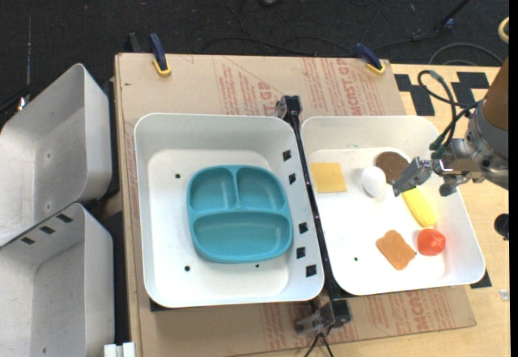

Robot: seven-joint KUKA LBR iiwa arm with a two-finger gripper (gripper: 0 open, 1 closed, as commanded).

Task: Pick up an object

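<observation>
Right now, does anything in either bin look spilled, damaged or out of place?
Nothing stands out. The blue divided plate lies flat in the left bin. The right bin holds loose food items, lying apart, including a yellow slice, white egg, banana and tomato.
</observation>
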